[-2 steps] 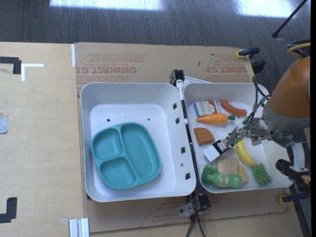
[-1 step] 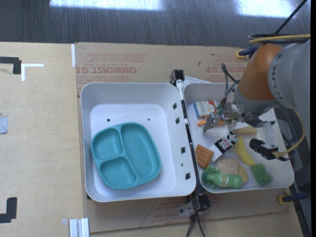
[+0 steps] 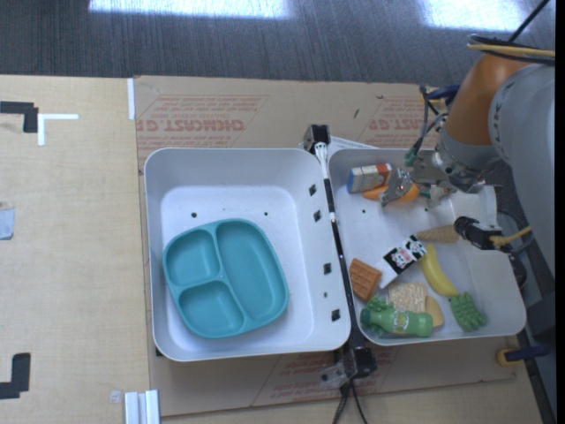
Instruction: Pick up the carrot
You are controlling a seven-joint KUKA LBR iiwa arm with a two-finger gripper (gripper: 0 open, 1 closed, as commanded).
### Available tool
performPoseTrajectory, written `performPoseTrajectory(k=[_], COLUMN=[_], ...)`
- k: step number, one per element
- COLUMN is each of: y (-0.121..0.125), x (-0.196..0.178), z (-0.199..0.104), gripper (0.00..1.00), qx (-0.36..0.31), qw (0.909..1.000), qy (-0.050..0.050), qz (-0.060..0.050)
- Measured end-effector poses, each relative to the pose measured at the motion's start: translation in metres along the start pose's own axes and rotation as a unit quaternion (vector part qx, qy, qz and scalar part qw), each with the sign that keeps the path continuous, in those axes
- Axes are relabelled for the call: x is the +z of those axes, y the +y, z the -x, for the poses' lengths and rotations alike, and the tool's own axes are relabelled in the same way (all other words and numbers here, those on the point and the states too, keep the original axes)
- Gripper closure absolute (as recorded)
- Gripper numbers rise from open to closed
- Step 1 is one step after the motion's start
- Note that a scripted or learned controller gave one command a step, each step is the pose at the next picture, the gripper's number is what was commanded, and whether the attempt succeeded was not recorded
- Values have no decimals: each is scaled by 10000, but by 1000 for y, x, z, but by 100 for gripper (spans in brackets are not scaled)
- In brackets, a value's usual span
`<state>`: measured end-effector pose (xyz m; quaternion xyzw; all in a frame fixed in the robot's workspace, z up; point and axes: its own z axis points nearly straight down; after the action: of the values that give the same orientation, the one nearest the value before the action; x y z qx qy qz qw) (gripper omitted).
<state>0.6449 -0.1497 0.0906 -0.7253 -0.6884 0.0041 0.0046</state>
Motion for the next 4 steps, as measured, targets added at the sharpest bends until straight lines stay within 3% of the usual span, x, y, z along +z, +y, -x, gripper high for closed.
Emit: performPoseTrajectory(k=[1, 2, 3, 4], y=[-1, -2, 4, 0], x=[-9, -9, 3, 4], z=[2, 2, -41, -47], gripper=[100, 0, 0, 0], qx=[-35, -41, 627, 2148], qw=[10000, 10000, 9980, 9764], qy=[-38, -39, -78, -52], qz=[-38, -40, -96, -219])
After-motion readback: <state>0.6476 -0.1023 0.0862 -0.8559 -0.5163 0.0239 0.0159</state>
